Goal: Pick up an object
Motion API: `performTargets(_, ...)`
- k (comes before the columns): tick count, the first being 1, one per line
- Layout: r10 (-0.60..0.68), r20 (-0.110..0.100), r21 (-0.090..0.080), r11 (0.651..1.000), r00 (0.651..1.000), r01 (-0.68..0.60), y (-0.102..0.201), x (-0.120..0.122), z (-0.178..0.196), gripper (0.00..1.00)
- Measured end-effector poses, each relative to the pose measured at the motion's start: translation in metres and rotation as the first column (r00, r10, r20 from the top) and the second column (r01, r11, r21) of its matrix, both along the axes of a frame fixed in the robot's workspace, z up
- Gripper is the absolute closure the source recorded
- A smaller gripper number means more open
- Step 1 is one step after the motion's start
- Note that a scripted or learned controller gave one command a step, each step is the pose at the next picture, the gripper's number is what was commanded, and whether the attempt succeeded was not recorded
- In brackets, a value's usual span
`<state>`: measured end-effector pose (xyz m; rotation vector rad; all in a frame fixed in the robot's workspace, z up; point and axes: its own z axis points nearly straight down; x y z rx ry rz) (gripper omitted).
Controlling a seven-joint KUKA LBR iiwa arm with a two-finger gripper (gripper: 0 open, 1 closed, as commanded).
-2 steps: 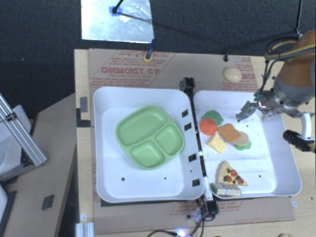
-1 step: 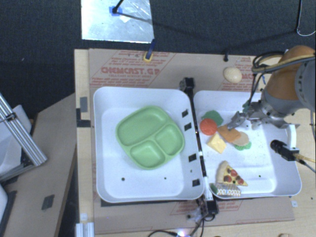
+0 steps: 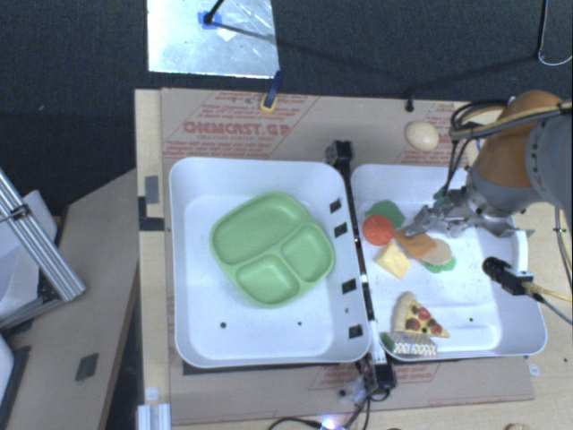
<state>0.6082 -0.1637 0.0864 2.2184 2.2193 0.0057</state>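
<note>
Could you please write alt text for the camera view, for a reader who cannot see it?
The gripper reaches into the right bin among toy foods: a tomato, cheese wedge and pizza slice. The left bin holds a green divided plate.

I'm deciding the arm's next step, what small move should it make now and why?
Probably a short drop straight down. The gripper hangs just over the toy food in the right bin, by the red tomato and yellow cheese wedge, with nothing visibly held.
</note>
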Motion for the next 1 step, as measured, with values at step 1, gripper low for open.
performTargets(1,0.001,0.009,-0.002,1.0,1.0,-0.001,-0.0001,0.0026,0.0136,1.0)
